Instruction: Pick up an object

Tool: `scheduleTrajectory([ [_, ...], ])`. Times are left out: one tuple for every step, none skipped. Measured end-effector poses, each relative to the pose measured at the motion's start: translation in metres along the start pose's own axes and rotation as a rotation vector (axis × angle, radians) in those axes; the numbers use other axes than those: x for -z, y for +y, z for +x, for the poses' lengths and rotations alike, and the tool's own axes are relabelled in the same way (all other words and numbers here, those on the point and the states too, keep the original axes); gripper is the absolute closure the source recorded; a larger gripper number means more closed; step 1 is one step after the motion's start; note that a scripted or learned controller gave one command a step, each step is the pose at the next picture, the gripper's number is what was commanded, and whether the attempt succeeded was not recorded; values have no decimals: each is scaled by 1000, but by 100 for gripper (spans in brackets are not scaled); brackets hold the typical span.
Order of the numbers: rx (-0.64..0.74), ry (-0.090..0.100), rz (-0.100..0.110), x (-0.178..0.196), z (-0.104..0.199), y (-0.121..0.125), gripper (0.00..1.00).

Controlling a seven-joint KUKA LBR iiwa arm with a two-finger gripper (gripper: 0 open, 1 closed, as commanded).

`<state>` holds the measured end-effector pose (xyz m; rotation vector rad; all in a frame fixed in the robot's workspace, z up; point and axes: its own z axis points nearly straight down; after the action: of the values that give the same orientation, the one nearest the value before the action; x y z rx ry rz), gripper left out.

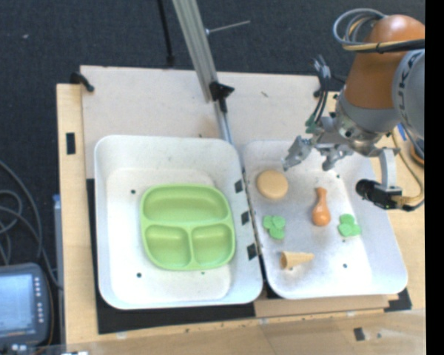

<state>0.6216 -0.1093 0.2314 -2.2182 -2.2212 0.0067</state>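
Note:
The right bin [377, 272] holds a round tan bun [272, 184], an orange gourd-shaped toy [321, 208], two green leafy pieces [274, 226] [348, 225] and a small waffle cone [296, 259]. My gripper [312, 157] hangs over the bin's far edge, just up and right of the bun. It is open, its two fingers spread wide, and nothing is between them.
A green three-part plate [187, 225] lies in the left bin [111, 198]. A slanted metal post [200, 50] rises behind the bins, ending near their shared far corner. A black cable fitting [377, 191] hangs off the arm over the right bin's right rim.

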Motion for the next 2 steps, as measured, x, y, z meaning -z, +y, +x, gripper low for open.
scheduleTrajectory([
  [-2, -1, -2, -44, -3, 6, 0],
  [-4, -1, -1, -87, -3, 3, 0],
])
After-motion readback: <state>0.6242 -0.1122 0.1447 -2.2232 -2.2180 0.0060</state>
